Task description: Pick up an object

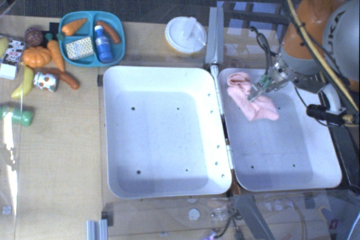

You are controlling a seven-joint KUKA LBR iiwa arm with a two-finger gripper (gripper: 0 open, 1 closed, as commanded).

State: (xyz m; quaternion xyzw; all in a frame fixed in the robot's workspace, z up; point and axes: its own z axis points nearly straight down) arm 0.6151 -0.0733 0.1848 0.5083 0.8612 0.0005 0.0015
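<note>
The large shallow white plastic bin on the left (163, 132) plays no part. In the right-hand white bin (292, 166), near its far-left corner, lies a crumpled pink cloth (250, 99). The two-finger gripper (263, 87) sits right at the cloth's upper right edge, apparently touching it. The likely failure is a thin pinch: soft fabric caught by one fold could slide free on lifting, or the tips could scrape the bin floor and catch nothing.

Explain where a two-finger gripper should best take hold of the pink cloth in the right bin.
Probably at the raised, bunched fold near the middle of the pink cloth, coming straight down from above. It lies limp on the floor of the right bin, so its flat edges give little to pinch.
</note>
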